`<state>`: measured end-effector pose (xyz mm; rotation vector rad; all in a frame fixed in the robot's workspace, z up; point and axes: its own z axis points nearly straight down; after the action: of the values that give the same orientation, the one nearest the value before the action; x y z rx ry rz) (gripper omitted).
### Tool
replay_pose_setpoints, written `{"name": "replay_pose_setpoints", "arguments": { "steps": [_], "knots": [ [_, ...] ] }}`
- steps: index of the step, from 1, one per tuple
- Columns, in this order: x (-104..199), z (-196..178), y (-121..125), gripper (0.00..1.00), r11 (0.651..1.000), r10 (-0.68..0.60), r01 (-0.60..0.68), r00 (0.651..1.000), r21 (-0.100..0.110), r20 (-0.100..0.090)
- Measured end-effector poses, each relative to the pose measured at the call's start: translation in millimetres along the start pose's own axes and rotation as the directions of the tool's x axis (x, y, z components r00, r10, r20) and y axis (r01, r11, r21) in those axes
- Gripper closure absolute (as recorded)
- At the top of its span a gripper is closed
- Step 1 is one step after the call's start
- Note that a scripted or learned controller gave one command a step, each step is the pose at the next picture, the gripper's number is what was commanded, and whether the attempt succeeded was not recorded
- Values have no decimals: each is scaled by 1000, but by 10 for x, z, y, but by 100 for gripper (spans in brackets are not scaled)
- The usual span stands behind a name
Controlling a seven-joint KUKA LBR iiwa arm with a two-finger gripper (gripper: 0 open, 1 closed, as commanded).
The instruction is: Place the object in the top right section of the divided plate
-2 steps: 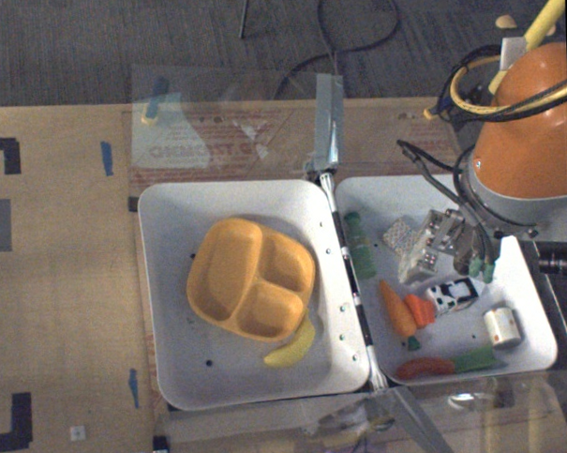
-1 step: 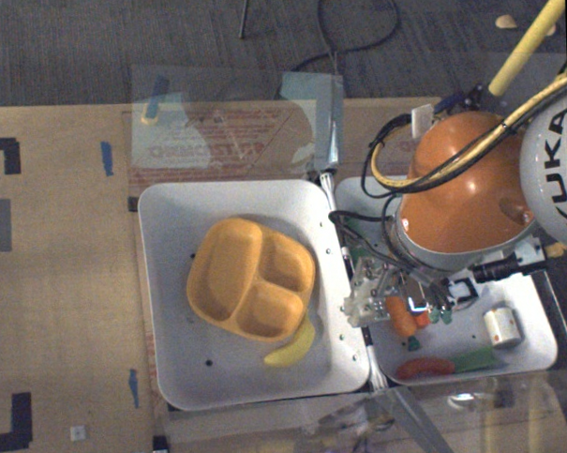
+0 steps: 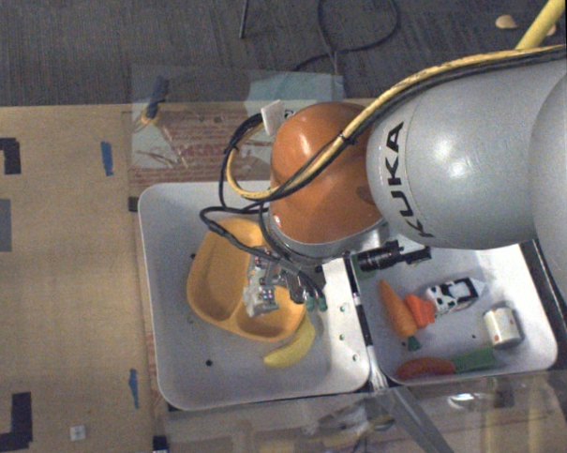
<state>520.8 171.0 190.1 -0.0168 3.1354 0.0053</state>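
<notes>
A yellow divided plate [image 3: 220, 280] lies in the left white bin [image 3: 177, 366], and the arm covers its right part. My gripper [image 3: 264, 292] hangs low over the plate's right side, close to the inner ridge. A yellow banana [image 3: 293, 347] lies on the bin floor, touching the plate's lower right rim just below the gripper. A small green bit [image 3: 310, 304] shows beside the gripper, and I cannot tell what it belongs to. The orange wrist band [image 3: 319, 182] hides the plate's upper right part.
The right bin [image 3: 542, 350] holds two orange carrots [image 3: 397, 308], a black-and-white cow toy [image 3: 453, 296], a white cylinder [image 3: 501, 326], a red pepper [image 3: 426, 366] and a green piece [image 3: 474, 359]. Black and yellow cables [image 3: 233, 190] loop off the wrist over the left bin.
</notes>
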Motion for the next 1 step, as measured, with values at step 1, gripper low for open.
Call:
{"name": "replay_pose_setpoints", "arguments": {
  "steps": [1],
  "knots": [
    [355,-894,-615,100,997,-74,74,997,1,0]
  ]
}}
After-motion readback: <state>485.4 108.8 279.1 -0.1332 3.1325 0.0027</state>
